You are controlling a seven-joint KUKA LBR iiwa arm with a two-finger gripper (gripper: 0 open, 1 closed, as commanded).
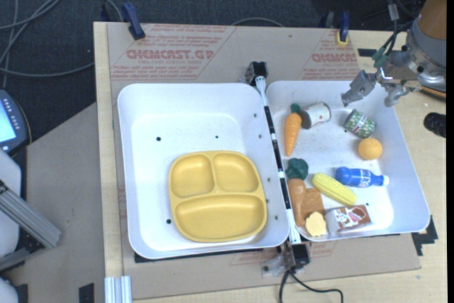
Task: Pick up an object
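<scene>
Gripper point(374, 87) is hanging over the upper right of the right bin point(411, 181), fingers spread apart with nothing between them. The toys sit lower in that bin, and the green can point(360, 124) is just below the fingertips.

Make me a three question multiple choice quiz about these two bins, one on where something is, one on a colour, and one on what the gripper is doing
1. Where is the divided plate?
A. left bin
B. right bin
C. on the floor

2. What colour is the bottle?
A. red
B. blue
C. black

3. What is the state of the gripper?
A. clamped on the carrot
B. resting on the plate
C. open, holding nothing

Answers:
1 A, the yellow plate lies in the left bin.
2 B, its body is blue, beside the corn.
3 C, its fingers are spread above the right bin's far corner, apart from the carrot.
</scene>
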